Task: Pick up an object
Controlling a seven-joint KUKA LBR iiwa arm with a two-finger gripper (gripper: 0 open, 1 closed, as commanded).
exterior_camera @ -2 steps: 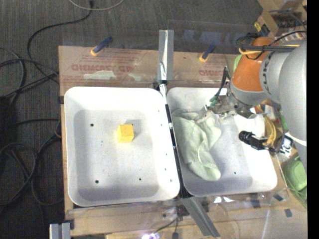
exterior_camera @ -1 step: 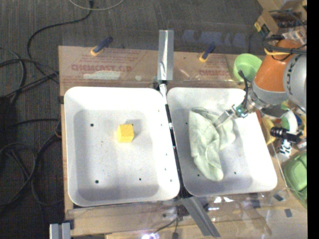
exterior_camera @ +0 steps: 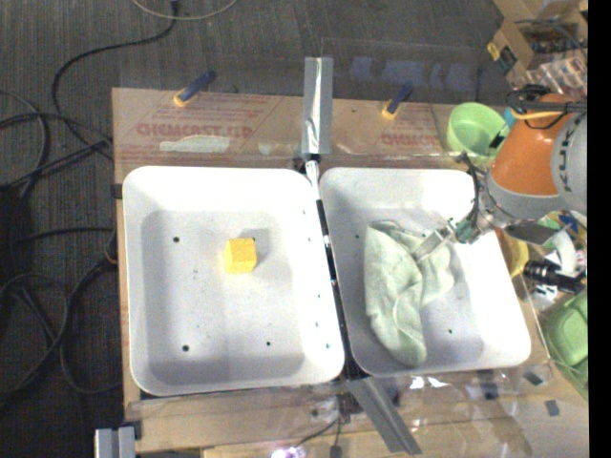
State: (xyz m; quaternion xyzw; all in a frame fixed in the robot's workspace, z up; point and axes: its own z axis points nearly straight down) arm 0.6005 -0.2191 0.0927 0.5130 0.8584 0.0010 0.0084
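A pale green cloth [exterior_camera: 406, 289] was seen crumpled in the right bin [exterior_camera: 496, 351], with a yellow block [exterior_camera: 241, 255] sat in the left bin [exterior_camera: 153, 351]. The gripper [exterior_camera: 434, 240] was parked at the cloth's upper edge; whether anything was grabbed couldn't be told.

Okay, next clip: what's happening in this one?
A grey robot arm with an orange band reaches in from the right, its hand low over the right bin, at the upper edge of a crumpled pale green cloth. Whether it actually has the cloth is not clear from this angle. A small yellow block sits alone in the left bin, apart from the arm.
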